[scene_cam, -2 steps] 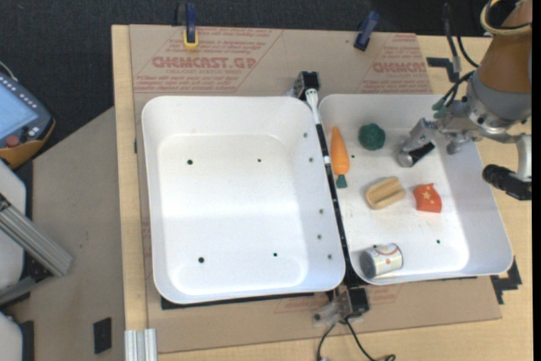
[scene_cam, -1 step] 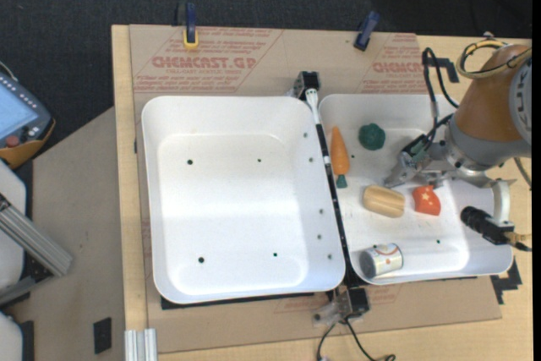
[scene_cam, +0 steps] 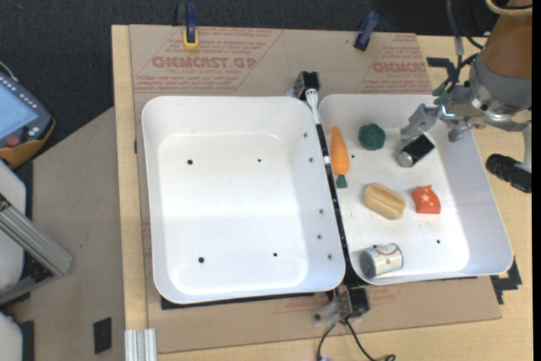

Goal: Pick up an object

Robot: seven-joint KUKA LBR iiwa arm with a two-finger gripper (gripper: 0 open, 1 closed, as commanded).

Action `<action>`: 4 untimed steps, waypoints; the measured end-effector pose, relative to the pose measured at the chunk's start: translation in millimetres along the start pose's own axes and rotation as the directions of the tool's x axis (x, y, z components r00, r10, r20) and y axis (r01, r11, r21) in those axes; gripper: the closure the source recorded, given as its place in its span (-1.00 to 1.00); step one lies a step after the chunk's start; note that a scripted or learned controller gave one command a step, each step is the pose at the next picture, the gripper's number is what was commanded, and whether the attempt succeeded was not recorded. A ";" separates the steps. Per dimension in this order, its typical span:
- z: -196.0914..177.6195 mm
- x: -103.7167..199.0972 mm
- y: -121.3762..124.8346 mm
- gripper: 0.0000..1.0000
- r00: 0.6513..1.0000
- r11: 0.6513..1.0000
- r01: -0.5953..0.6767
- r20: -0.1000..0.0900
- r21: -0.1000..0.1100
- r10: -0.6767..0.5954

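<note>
Hand (scene_cam: 448,116) hung over right bin (scene_cam: 478,254), its grip could not be told, nearby lay tapered orange carrot (scene_cam: 338,151), round green lump (scene_cam: 371,135), tan bread roll (scene_cam: 384,201), red chunk (scene_cam: 427,199), shiny can (scene_cam: 382,259).

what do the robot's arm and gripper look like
The arm is grey and rounded, with a broad orange band above the wrist. The gripper at its end is silvery-grey metal, smaller and more angular. No markings are legible.

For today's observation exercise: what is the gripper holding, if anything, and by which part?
It cannot be told; the gripper hovers over the right bin's far side.
</note>
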State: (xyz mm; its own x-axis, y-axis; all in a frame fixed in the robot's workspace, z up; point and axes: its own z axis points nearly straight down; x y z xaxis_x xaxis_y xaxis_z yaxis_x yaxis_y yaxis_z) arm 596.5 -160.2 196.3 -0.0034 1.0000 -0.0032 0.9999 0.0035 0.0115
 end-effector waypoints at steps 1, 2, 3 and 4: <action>31.7 32.2 65.2 -1.00 1.000 1.000 0.001 -0.001 0.004 -0.001; 51.7 50.0 29.1 -1.00 1.000 1.000 -0.004 -0.005 0.017 0.004; 9.2 94.9 33.3 -1.00 1.000 1.000 0.000 -0.003 0.007 0.000; 11.2 112.2 -16.3 -1.00 1.000 1.000 -0.005 -0.005 0.017 0.005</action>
State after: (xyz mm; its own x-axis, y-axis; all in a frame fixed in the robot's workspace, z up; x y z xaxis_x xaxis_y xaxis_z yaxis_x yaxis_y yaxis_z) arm 579.9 -48.0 184.6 0.0012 1.0000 0.0019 1.0000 -0.0012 -0.0057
